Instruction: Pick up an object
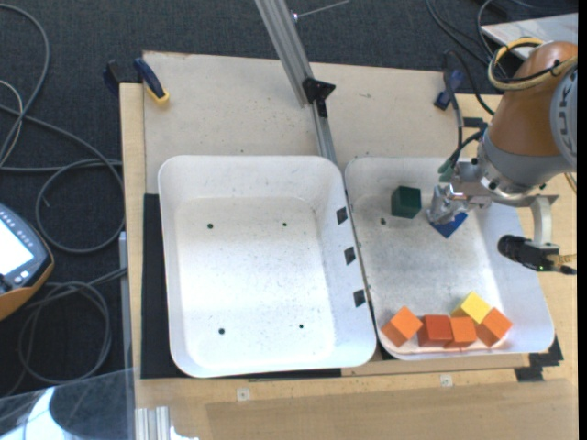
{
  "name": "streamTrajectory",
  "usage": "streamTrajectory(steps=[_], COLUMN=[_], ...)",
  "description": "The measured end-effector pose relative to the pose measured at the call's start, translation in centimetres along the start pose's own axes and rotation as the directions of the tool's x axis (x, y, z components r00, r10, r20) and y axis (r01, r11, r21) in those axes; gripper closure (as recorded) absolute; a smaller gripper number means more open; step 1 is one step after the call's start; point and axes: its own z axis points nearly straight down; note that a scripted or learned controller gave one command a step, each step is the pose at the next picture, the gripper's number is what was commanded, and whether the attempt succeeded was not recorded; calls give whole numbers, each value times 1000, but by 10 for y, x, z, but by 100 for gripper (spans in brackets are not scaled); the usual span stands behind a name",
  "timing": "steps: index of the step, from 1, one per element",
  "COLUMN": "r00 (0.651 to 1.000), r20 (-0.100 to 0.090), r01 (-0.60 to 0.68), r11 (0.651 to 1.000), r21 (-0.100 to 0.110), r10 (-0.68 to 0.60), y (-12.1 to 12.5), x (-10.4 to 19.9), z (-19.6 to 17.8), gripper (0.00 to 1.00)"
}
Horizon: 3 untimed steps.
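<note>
The arm [532, 108] reaches in from the right over the right bin [404, 273], its gripper [447, 211] hanging low near the bin's far end. A blue block [450, 225] sits right at the fingertips, partly covered by them; whether the fingers are closed on it or merely around it cannot be told from this angle. Just left of the gripper, a dark green block [405, 202] rests on the bin floor, apart from the blue one. Along the near edge of the same bin lies a cluster of blocks touching one another: an orange block [401, 326] at the left, a red-orange one [437, 330] beside it, a yellow block [475, 306] behind, and another orange one [495, 326] at the right. The left bin [248, 264] lies beside it, their rims meeting in the middle.
</note>
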Motion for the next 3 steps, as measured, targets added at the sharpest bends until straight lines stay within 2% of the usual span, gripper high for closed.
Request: streamTrajectory(steps=[1, 2, 3], r00=[1000, 1000, 1000], r20=[0, -1, -4], r01=[3, 2, 7], r11=[1000, 1000, 1000], r21=[0, 8, 3], r10=[-3, -2, -7], y=[1, 1, 0], x=[4, 4, 59], z=[-45, -35, -53], gripper=[100, 100, 100])
